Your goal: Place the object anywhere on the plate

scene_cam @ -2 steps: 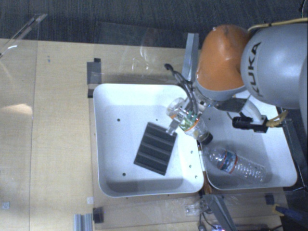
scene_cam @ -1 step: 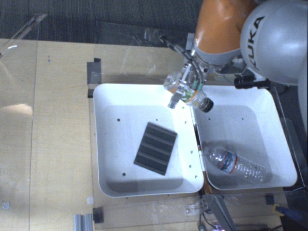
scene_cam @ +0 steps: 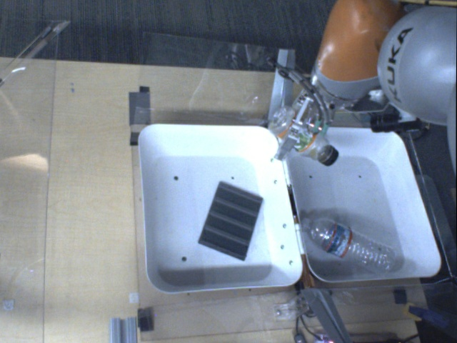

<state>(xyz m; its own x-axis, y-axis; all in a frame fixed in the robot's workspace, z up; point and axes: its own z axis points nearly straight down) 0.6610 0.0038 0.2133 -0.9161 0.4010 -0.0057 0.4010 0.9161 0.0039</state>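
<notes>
A dark, ridged rectangular plate [scene_cam: 230,220] lies tilted on the floor of the left white bin [scene_cam: 146,199], a little right of its middle. A clear plastic bottle [scene_cam: 350,243] with a blue-and-red label lies on its side in the right white bin [scene_cam: 423,213], near the front. My gripper [scene_cam: 296,131] hangs over the far end of the divide between the two bins, well above and behind both the bottle and the plate. I see nothing held in it.
The arm's orange band and grey body [scene_cam: 371,41] fill the back right, over the far edge of the right bin. A clear panel [scene_cam: 207,70] stands behind the left bin. Light wooden bench top [scene_cam: 71,191] stretches to the left.
</notes>
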